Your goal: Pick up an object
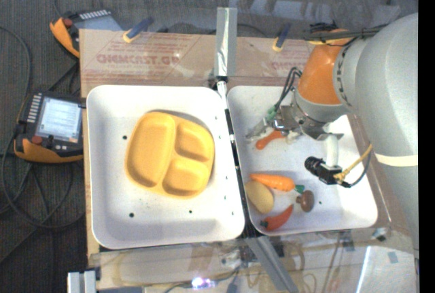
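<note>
My gripper [273, 127] hangs low over the upper left part of the right bin [360, 207], below the arm's orange band [319, 84]. A small orange piece [270, 140] lies right under it, touching or nearly touching; whether it is gripped is hidden. Nearer the front of the bin lie a carrot [273, 182], a pale potato [259, 197], a red chili pepper [279, 217] and a brown mushroom [305, 200].
The left bin [109, 217] holds a yellow divided tray [171, 153]. A black cable connector [319, 168] hangs over the right bin's middle. The grey arm covers the bin's right side. A pendant [51, 125] lies left of the bench.
</note>
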